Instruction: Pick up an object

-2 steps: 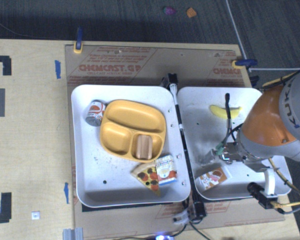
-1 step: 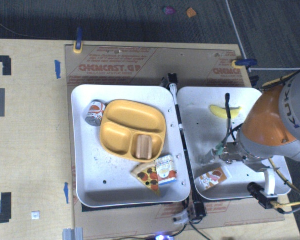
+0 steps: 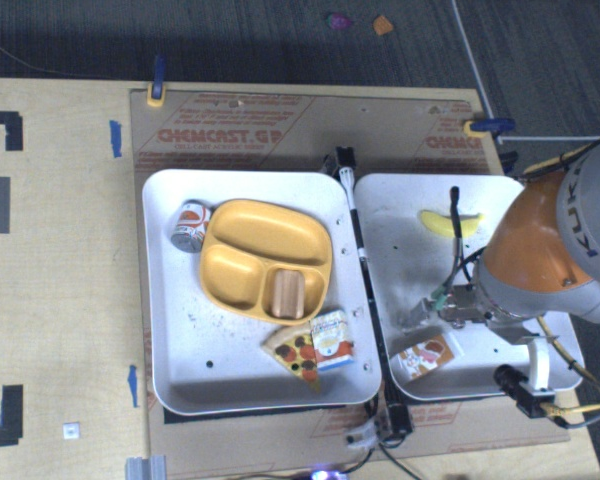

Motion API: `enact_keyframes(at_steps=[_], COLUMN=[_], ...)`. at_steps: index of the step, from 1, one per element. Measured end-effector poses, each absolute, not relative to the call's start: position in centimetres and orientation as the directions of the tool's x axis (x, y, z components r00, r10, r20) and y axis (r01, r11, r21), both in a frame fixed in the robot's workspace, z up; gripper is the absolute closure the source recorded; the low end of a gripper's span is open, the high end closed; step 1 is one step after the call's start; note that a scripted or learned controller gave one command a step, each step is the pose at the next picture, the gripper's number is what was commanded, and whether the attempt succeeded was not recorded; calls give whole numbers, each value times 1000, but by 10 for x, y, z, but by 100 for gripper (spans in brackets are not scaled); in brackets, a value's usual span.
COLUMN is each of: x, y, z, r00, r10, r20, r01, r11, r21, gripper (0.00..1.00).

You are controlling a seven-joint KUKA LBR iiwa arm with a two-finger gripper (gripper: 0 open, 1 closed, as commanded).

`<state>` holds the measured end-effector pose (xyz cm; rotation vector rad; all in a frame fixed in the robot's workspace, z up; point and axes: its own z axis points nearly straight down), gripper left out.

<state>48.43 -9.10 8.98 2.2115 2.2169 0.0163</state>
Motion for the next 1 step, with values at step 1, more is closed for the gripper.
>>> enact_keyframes(at_steps=[1], x=[484], y=[-91], z=[90], r00=[-3], r10=[1000], r20=[0], r01=[1000], r11=[3], r21=[15], gripper=[0])
